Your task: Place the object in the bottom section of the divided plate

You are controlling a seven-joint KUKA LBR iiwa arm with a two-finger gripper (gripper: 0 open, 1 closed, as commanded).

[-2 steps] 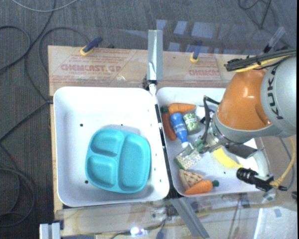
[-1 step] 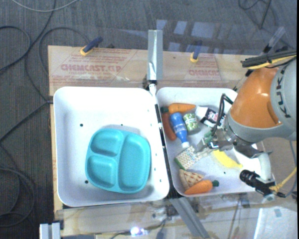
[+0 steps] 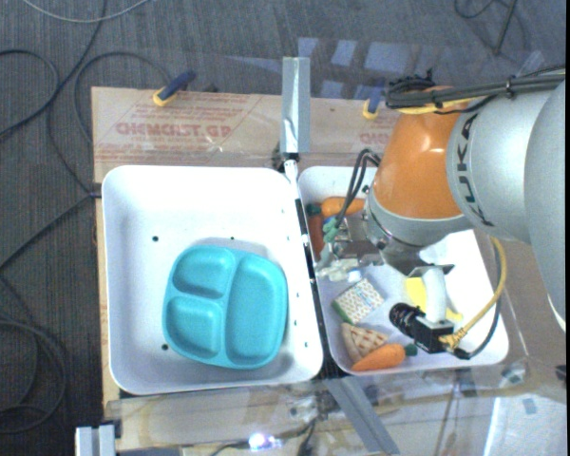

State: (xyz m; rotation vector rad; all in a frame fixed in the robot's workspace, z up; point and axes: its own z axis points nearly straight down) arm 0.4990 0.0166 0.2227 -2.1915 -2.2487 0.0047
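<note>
The turquoise divided plate [image 3: 228, 304] lies bare in the left bin [image 3: 133, 207]. The arm [image 3: 475, 169] covers much of the right bin [image 3: 489, 350], its toys half hidden. The hand [image 3: 347, 250] is low among them; I cannot tell its state.

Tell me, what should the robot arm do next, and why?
Probably lower onto one toy in the right bin and grab it. The gripper hangs over that pile, nothing visibly held, and the blue divided plate in the left bin has no object on it.
</note>
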